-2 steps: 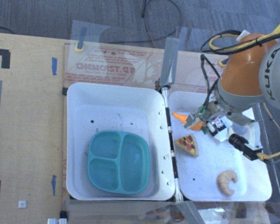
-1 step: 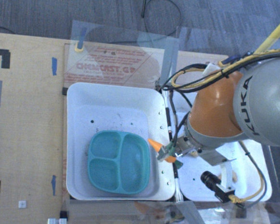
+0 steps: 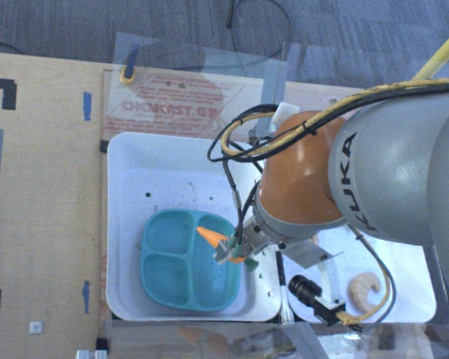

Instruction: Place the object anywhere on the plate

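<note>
Hovering over the plate [image 3: 190, 271], the pincer [image 3: 233, 251] grips one end of the carrot [image 3: 212, 235], whose long axis points up-left over the right compartment.

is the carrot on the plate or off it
Cannot tell for sure: the carrot overlaps the plate's right side, its far end at the end effector.
</note>
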Robot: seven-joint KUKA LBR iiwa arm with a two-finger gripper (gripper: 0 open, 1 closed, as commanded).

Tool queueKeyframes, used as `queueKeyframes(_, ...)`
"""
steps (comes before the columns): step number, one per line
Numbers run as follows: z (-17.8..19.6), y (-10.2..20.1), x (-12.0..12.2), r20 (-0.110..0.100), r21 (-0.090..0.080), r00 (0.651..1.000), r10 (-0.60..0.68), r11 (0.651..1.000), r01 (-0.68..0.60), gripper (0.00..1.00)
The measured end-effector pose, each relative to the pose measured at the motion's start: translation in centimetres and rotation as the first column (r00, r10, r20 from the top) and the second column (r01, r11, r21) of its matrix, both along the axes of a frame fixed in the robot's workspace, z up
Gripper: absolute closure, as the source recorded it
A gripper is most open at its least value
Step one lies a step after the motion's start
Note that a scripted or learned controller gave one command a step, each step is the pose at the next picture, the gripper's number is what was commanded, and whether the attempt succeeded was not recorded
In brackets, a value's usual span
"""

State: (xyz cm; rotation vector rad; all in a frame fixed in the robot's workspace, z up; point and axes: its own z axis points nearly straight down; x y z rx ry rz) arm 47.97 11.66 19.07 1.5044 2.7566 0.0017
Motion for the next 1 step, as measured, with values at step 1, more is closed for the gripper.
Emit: queueKeyframes(1, 0.01, -0.07, 0.02, 0.0, 0.0, 1.0, -0.002, 1.0, 0.002, 0.0)
